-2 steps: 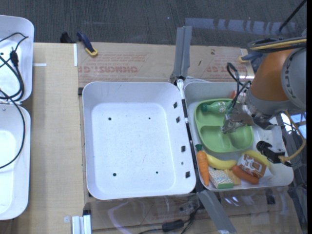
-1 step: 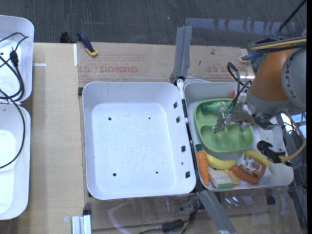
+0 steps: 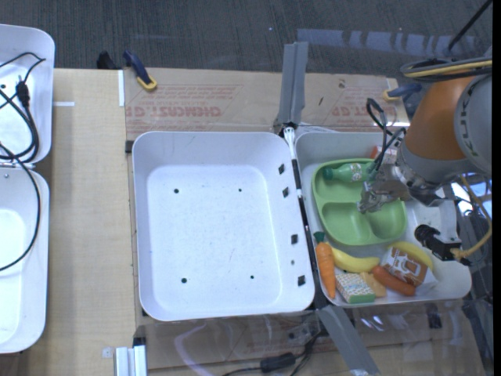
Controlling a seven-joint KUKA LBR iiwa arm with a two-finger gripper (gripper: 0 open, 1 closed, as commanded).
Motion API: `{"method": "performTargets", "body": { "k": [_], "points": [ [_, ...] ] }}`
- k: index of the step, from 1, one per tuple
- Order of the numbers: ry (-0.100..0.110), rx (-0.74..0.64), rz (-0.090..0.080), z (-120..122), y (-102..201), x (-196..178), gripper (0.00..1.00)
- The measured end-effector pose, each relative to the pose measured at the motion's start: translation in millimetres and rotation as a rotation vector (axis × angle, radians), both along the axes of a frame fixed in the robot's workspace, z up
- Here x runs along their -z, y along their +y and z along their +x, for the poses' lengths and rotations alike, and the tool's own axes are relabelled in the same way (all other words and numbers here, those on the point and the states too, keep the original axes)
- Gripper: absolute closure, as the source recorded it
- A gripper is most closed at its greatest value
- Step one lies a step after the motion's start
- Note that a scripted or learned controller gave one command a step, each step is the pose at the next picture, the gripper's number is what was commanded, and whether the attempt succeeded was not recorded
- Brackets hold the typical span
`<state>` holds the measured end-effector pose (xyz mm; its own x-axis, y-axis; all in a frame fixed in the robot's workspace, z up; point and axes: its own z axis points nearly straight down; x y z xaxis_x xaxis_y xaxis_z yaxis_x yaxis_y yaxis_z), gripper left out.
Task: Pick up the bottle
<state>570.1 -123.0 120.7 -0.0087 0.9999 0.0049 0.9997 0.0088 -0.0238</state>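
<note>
The green bottle lies in the green tray, not lifted yet; the pincer hangs beside it, I cannot tell how wide.

Both bins look like smooth white plastic; the left bin is faintly speckled and matt, the right bin slightly glossy at its rim. The green tray is smooth, shiny plastic, as is the green bottle. The gripper shows dull grey metal. The bench is pale, matt wood. The arm's orange band gleams softly.
</note>
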Motion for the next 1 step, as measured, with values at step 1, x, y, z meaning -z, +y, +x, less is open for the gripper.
{"method": "performTargets", "body": {
  "k": [1],
  "points": [
    [0.0, 0.001, -0.001, 0.0, -0.6, -0.1, 0.0]
  ]
}}
